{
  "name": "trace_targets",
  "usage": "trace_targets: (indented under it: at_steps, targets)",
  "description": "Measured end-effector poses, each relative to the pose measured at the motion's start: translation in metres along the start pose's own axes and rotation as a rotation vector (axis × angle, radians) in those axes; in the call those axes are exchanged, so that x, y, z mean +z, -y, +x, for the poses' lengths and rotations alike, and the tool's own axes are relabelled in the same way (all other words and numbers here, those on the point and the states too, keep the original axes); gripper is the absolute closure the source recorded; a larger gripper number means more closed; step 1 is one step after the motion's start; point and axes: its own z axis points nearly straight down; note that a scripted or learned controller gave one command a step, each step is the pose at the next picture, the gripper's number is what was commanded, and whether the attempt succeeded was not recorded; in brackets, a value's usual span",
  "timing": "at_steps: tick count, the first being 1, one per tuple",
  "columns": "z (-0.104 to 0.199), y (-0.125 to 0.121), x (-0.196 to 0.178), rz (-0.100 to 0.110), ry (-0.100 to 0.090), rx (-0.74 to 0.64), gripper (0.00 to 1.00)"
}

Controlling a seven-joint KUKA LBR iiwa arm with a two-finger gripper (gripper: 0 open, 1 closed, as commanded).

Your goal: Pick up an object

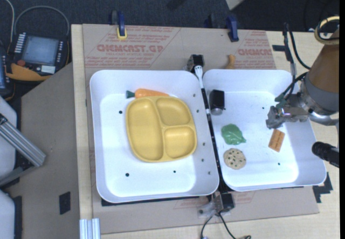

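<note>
My gripper (276, 118) hangs over the right side of the right bin (253, 178), just above an orange-brown block (276, 140) that lies on the bin floor. Nothing shows between its fingers. Further left in the same bin lie a green leafy piece (233, 134), a round cookie with dark chips (234, 158) and a small black and silver cup (216, 101) near the bin's left wall.
The left bin (108, 173) holds a yellow divided plate (160, 127) with an orange carrot (151, 93) behind it. Blue clamps (121, 23) pin the cardboard sheet at the back. The arm's grey and orange body (326, 79) fills the right edge.
</note>
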Motion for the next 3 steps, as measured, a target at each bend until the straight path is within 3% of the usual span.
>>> trace_targets:
  at_steps: [3]
  targets:
    - [0.163,-0.043,-0.024,0.003,-0.004,-0.006,1.0]
